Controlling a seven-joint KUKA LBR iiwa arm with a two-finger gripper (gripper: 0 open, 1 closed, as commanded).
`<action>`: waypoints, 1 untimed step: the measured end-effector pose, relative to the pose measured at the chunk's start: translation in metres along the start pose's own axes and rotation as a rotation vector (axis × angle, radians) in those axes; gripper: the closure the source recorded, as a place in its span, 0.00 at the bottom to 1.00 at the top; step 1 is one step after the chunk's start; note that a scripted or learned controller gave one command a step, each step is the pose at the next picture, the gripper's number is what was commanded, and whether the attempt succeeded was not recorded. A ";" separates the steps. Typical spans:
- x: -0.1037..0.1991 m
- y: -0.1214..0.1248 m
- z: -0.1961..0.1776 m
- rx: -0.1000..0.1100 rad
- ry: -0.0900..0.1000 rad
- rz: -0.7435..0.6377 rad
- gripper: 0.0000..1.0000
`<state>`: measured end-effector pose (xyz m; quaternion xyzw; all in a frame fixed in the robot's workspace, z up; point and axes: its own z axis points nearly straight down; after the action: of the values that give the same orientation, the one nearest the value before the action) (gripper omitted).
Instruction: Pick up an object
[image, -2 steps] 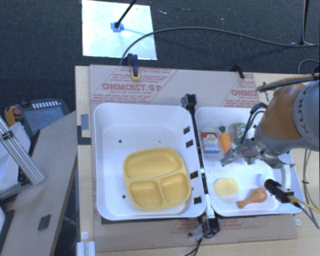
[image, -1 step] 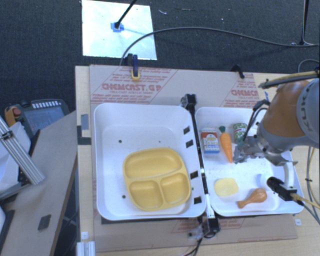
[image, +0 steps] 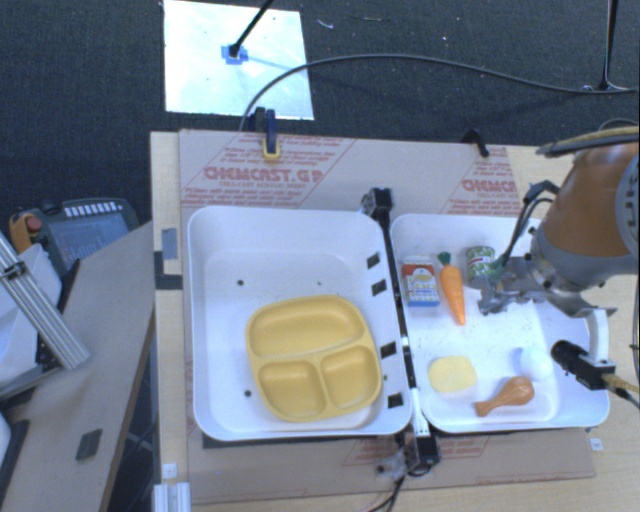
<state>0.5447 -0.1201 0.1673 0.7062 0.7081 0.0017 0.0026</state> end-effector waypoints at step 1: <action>0.000 0.002 -0.040 0.000 0.000 -0.001 1.00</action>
<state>0.5465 -0.1205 0.2078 0.7059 0.7083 0.0017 0.0027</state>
